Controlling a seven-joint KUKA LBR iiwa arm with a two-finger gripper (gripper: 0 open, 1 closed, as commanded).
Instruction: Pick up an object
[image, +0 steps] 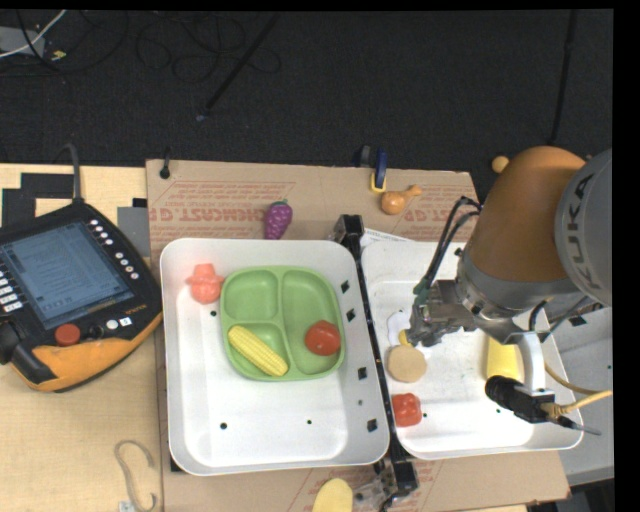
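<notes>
While bent down from the right, the gripper (419, 325) hangs over the right bin (455, 415).
Tan disc (407, 365) just beside it; whether it is open or closed is unreadable.

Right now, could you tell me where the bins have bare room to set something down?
The left bin is bare below the green plate. The right bin is crowded where the gripper, tan disc and red piece sit.

Positions referenced to view centre:
- Teach pendant (70, 290): 9 o'clock, on the surface (60, 440).
- Metal hook (135, 470): 7 o'clock.
- Purple grape toy (278, 218): 11 o'clock, on the cardboard sheet (220, 205).
- Orange toy (397, 200): 2 o'clock.
- Yellow object (333, 495): 6 o'clock.
</notes>
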